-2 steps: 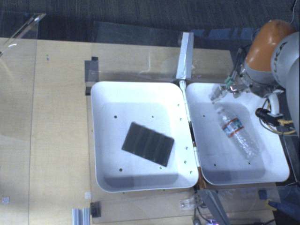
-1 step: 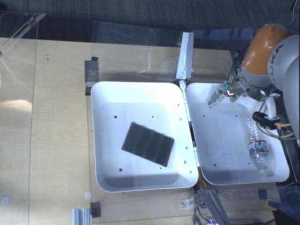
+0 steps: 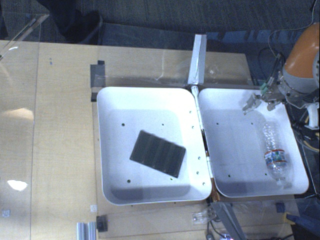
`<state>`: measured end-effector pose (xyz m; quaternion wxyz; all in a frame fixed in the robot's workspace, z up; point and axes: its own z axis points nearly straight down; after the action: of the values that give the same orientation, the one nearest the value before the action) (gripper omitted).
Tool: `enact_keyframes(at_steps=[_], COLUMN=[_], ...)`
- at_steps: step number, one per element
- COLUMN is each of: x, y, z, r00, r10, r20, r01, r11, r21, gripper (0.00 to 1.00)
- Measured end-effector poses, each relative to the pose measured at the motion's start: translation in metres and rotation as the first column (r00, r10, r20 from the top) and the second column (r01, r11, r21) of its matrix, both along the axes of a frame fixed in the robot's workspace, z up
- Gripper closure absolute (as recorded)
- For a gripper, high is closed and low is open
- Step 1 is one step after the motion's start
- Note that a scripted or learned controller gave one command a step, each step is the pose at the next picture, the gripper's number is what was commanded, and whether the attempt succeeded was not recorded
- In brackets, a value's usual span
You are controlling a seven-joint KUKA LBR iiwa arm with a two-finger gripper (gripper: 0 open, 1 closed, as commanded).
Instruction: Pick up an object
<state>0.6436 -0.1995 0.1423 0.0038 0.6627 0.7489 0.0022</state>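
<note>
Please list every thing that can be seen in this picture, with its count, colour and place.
bins: two, white, side by side on the bench.
flat ribbed pad: one, dark grey, lying in the left bin, turned at an angle.
plastic bottle: one, clear with a coloured label, lying in the right bin near its right wall.
bench: one, light wood, under the bins.
arm: one, grey with an orange band, at the right.
end effector: one, grey, above the right bin's far right corner.

Brightness: even, fairly bright over the bench (image 3: 55,134); floor at the top stayed dark.
Glare: pale patches at left edge; white bins (image 3: 107,134) nearly blown out.
Shadows: soft grey along the bins' lower walls.
Sharpness: slightly soft, grainy throughout.
</note>
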Motion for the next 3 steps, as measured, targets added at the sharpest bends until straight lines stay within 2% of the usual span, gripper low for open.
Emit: enact_keyframes(at_steps=[1,2,3], x=[-0.047,-0.048,-0.100], y=[-0.006,-0.001,-0.003], z=[-0.054,0.054,-0.021], r00=[1.000,0.968,0.939], r10=[0.031,0.250,0.343], r20=[0.001,-0.001,0.027], r01=[-0.031,-0.250,-0.342], r11=[1.000,0.968,0.939], r21=[0.000,-0.002,-0.019], gripper=[0.00,0.00,0.00])
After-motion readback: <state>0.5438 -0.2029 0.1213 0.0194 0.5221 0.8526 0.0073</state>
